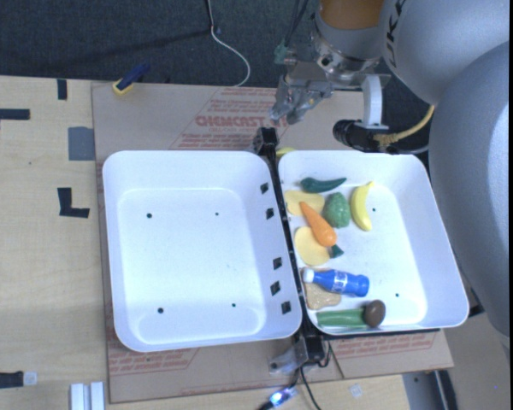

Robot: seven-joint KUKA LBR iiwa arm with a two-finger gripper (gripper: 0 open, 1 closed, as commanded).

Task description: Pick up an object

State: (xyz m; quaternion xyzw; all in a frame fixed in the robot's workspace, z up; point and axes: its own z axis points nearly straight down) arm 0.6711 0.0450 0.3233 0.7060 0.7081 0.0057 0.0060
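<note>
The arm reaches in from the right, its orange band at the top of the view, and the gripper hangs beyond the far edge of the bins, above the cardboard near the top of the divider between them. Whether it is released or clenched I cannot tell; it is small and dark against the board, and nothing shows in it. The left bin sits beside the right bin, their walls touching along the middle. All the objects lie in the right bin, crowded toward its left side. A green pepper lies nearest the far wall, with a banana to its right and a green lumpy item, perhaps a vegetable, between them and slightly nearer. A carrot lies tilted just left of that. Nearer the front, a blue bottle lies on its side, and a brown round object rests close to the front wall. A white cable runs across the dark floor behind the bench.
</note>
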